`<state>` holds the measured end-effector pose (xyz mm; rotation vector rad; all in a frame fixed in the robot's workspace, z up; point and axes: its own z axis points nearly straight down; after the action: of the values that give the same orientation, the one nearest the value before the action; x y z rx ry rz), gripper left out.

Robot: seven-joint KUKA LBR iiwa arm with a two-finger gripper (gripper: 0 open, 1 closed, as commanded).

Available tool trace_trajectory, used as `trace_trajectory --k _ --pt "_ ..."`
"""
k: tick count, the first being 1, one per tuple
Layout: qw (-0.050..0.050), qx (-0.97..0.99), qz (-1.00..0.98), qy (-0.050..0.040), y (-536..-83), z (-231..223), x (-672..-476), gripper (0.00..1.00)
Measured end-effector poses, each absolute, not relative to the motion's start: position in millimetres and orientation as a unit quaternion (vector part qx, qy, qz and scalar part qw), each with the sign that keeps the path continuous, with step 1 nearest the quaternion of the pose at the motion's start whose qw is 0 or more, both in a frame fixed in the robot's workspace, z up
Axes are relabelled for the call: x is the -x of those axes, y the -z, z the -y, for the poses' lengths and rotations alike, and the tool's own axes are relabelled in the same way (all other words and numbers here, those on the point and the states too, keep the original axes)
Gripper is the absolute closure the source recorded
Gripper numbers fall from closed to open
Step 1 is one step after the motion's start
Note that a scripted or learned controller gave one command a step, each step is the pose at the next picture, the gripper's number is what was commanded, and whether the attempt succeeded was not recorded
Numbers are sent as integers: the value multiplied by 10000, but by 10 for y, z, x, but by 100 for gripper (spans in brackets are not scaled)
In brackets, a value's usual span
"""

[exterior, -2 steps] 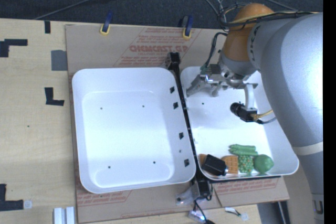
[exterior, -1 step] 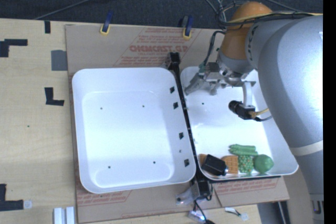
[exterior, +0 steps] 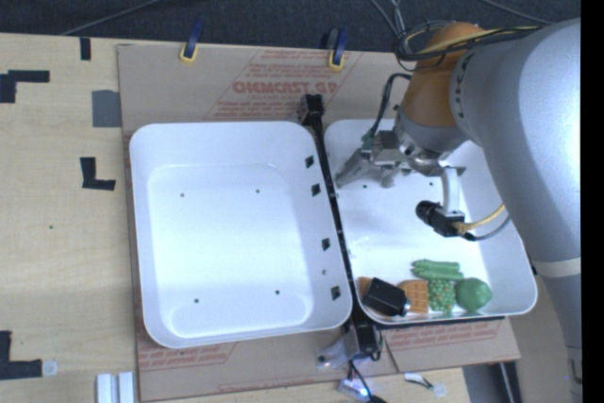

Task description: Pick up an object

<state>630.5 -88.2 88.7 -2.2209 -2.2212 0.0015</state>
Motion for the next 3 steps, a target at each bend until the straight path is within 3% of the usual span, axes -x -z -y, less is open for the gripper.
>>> trace_trajectory --k 1,3 --pt "0 7068 7074 1 -887 876 -6514 0" --pt "-1 7069 7073 -3 -888 917 -6535 0"
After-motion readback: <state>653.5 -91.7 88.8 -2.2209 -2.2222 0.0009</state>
